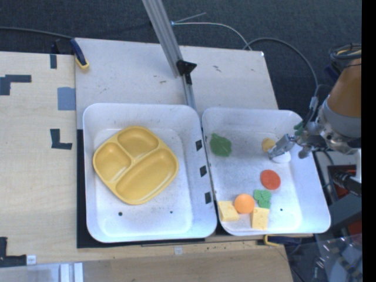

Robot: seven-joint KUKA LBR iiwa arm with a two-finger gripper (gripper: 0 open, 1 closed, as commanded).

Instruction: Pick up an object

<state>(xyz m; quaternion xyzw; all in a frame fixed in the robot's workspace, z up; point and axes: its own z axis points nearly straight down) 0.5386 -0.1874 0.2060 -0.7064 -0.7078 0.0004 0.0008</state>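
The right bin [305,213] holds several small food toys: a green leafy piece [221,145], a red disc [270,180], an orange ball [244,203], a small green piece [262,198], two yellow blocks [228,211] [259,218] and a pale yellow piece [268,144]. My gripper [281,150] reaches in from the right over the bin's upper right part, right next to the pale yellow piece. Nothing shows between its fingers.
The left bin [100,216] carries a yellow divided plate [136,164]. A metal post [161,25] slants over the bench behind the bins. Cables run across the dark floor at the top right.
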